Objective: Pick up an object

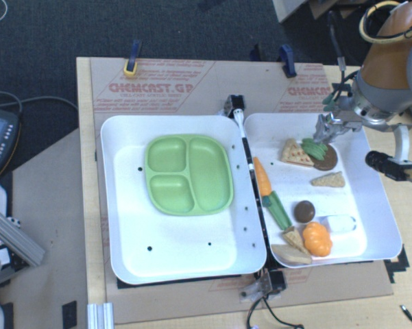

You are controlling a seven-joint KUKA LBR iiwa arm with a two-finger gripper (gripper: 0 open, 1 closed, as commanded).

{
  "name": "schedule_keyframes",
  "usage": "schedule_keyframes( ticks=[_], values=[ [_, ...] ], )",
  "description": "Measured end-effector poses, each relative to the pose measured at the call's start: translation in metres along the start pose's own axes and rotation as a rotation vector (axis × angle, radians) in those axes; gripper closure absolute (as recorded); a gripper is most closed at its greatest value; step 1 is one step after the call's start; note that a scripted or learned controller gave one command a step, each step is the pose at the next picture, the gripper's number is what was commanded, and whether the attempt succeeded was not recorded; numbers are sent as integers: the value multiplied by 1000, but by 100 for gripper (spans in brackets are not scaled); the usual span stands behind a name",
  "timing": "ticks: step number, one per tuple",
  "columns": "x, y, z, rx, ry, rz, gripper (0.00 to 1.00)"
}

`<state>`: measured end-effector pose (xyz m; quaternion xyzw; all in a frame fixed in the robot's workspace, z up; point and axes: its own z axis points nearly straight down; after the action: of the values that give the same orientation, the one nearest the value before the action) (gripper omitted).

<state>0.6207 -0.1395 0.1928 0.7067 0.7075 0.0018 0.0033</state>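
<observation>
From my overhead camera I see the pincer [323, 130] low over the far part of the right bin [370, 204], at the end of the grey arm [387, 60] that comes in from the right. Its tip sits right at a small green piece [314, 148] lying on a brown round disc [325, 159]; whether the tip touches the green piece I cannot tell, and I cannot tell whether the pincer is apart or together, since the metal parts blur into one another at this slant. Just left of the pincer's tip lies a tan wedge like a sandwich slice [296, 153], touching the disc. Nearer me than the pincer lies a pale beige piece [329, 179], then a dark brown ball [304, 211], an orange round fruit [317, 238], a tan wedge [293, 238] and a cream flat piece [291, 254] bunched at the near edge. A faint white shape [339, 223] beside the fruit is hard to make out against the bin. Left of the pincer, along the bin's inner wall, lie a carrot [262, 177] and a green stick [278, 210] end to end. Far left of the pincer, the left bin [123, 252] holds a green divided plate [190, 174]. Both bins rest on the bench [192, 88].
</observation>
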Motion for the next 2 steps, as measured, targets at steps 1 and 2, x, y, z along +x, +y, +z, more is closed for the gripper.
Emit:
schedule_keyframes(
  ticks=[1,2],
  values=[
    [0,2,-35,0,0,0,100],
    [55,-6,-45,8,5,-5,100]
  ],
)
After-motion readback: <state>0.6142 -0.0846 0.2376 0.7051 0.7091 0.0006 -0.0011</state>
